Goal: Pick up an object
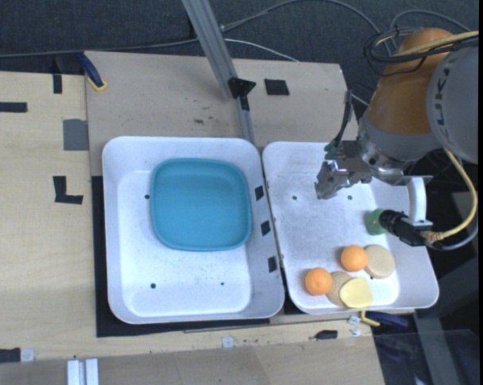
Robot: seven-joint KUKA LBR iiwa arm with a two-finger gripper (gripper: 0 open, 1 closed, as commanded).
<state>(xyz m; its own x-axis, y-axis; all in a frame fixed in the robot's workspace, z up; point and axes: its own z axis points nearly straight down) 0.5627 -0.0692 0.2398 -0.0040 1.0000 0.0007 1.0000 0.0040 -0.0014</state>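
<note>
Two white bins are sitting side by side: left bin [129, 295], right bin [298, 215]. One blue plate [200, 204] is lying in the left. Two orange balls [354, 258] [318, 281], two beige discs [379, 261] [335, 289], one yellow disc [355, 293] are clustering at the right bin's near edge.

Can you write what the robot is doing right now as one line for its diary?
gripper: over right bin, holding nothing seen | orange balls, yellow disc: near corner | blue plate: left bin

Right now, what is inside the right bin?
The right bin holds two orange balls, a yellow disc and a beige round piece in its near corner. A green object is partly covered by the arm.
</note>
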